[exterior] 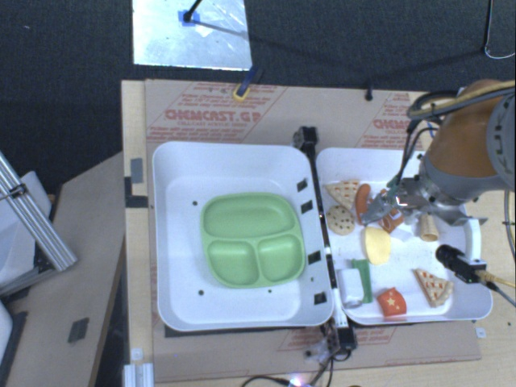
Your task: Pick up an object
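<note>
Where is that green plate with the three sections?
The green plate lies in the middle of the left white bin, well apart from the toy food in the right bin.

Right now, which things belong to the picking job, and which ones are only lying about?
Job:
pincer
yellow piece
sausage
cookie
red piece
pizza slice
right bin

Lying about:
green tray
left bin
metal sheet

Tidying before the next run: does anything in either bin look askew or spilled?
Nothing looks spilled or broken. The green three-compartment plastic tray sits slightly rotated in the left white bin, and the toy foods lie loosely scattered in the right white bin.
</note>
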`<action>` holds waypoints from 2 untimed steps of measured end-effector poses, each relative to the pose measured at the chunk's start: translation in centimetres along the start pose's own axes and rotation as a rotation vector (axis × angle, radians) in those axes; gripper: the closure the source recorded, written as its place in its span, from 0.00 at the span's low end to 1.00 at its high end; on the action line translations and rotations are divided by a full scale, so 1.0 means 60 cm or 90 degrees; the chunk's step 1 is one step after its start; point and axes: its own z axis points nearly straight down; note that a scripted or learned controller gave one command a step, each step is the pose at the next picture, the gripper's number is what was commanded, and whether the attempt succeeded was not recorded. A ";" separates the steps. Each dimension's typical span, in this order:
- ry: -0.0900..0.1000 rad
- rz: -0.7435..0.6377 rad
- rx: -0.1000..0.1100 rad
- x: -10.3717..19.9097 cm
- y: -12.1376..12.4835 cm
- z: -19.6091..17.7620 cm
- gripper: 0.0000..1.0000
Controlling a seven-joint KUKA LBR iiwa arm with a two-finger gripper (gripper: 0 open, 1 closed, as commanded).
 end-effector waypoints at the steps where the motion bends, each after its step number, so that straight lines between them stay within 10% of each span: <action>1: 0.000 0.000 0.000 0.009 -0.014 0.093 0.00; 2: -0.004 0.001 -0.015 0.006 -0.002 0.106 0.00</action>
